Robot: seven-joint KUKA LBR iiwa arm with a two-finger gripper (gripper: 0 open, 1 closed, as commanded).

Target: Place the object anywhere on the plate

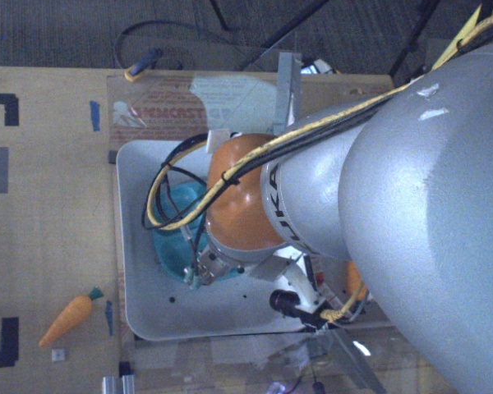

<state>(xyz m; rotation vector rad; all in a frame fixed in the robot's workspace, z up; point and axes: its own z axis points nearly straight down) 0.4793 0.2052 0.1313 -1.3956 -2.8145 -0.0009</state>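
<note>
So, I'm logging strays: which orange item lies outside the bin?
The toy carrot, lying on the wooden bench left of the white bin. The other orange thing sits by the arm, mostly hidden.

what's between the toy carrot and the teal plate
In the camera view, bare wooden benchtop, a strip of blue tape and the white bin's left wall separate the carrot from the plate.

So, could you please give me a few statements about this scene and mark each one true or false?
1. A toy carrot lies on the bench outside the bin. True.
2. The plate is red. False: it is teal.
3. The arm covers much of the plate. True.
4. The carrot rests on the plate. False: it lies left of the bin, apart from the plate.
</note>
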